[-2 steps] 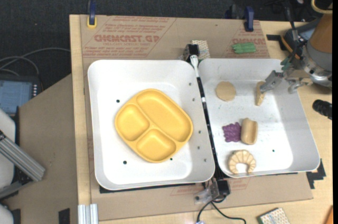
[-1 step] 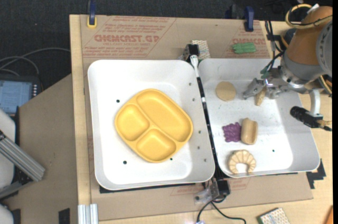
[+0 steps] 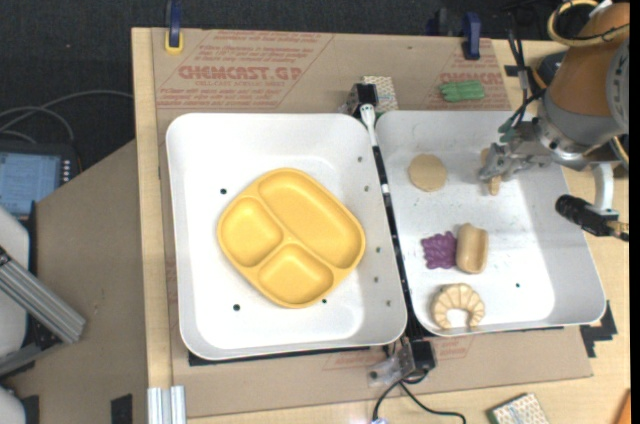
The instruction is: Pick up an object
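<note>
two white bins sit side by side. left bin (image 3: 190, 212) carries a yellow divided tray (image 3: 290, 237). right bin (image 3: 560, 292) holds a tan round cookie (image 3: 428, 173), purple grapes (image 3: 438, 250), a bread roll (image 3: 472, 248) and a croissant (image 3: 459, 305). the gripper (image 3: 492, 174) hovers low just right of the cookie; whether it is clenched or released, i cannot tell.

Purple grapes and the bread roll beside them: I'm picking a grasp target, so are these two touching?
Touching. The camera view shows the purple grapes pressed against the left side of the bread roll, no white bin floor between them.
</note>
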